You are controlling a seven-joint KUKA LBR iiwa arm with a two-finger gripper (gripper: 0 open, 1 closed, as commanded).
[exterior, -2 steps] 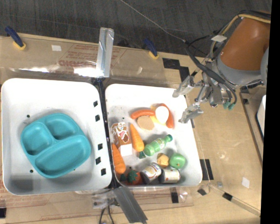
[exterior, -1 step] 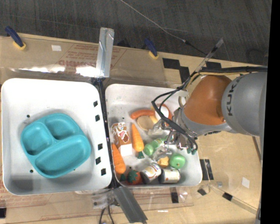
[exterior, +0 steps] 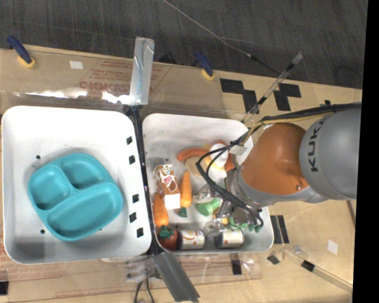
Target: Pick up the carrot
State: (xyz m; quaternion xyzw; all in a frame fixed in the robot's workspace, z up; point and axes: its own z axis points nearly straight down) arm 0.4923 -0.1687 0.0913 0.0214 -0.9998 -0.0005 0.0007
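1. Cardboard covers the surface (exterior: 310, 274), and two shallow white bins sit on it side by side, with dark carpet beyond.
2. In the right bin (exterior: 178, 125), the carrot (exterior: 186, 190) lies near the middle, orange with a green tip pointing toward the near wall.
3. A second orange vegetable (exterior: 160, 211) lies just left of it, beside a small printed packet (exterior: 166, 177).
4. Two small cans (exterior: 192, 239) lie along the near wall, next to a green item (exterior: 207, 208).
5. The gripper (exterior: 227, 214) hangs low over the bin's right half, right of the carrot and apart from it; I cannot tell how its fingers stand under the cables.
6. The left bin (exterior: 13, 132) holds a teal divided plate (exterior: 75, 194).
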